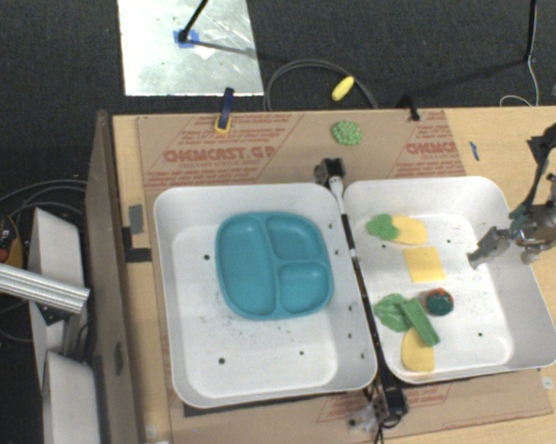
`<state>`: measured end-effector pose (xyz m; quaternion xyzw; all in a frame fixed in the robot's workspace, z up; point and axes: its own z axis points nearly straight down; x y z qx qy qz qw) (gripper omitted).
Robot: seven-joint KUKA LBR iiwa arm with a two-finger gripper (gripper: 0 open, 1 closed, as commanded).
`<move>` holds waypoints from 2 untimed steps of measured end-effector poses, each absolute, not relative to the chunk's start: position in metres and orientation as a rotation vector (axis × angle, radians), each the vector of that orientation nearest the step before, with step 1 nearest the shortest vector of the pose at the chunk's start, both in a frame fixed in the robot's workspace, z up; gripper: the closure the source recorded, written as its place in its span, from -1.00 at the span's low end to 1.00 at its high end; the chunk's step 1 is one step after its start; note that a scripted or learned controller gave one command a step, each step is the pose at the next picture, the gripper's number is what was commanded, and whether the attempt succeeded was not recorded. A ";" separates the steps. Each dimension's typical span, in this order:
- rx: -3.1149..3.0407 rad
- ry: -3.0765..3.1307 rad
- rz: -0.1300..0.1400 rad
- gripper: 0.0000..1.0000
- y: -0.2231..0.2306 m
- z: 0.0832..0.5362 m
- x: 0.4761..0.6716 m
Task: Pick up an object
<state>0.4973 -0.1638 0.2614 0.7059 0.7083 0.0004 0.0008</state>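
The right bin (492, 344) holds several toy food pieces. A green piece (382, 226) and a yellow piece (411, 229) lie at its back left, with a yellow square (425, 264) just in front of them. Nearer the front lie a green leafy piece (390, 310), a long green piece (421, 323), a red and green ball (439, 300) and a yellow piece (417, 353). My gripper (484, 249) hangs over the right side of this bin, to the right of the yellow square and apart from every piece. Nothing shows in its grasp.
The left bin (197, 362) holds a blue divided plate (273, 265). A small green object (347, 132) and a yellow object (343, 88) lie behind the bins. A black divider (354, 259) runs between the two bins. Cables hang at the far right.
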 end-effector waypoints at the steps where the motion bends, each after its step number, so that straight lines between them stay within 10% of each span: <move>1: 2.217 2.232 -0.003 -1.00 -0.152 0.168 0.523; 2: 2.221 2.225 -0.001 -1.00 -0.142 0.080 0.504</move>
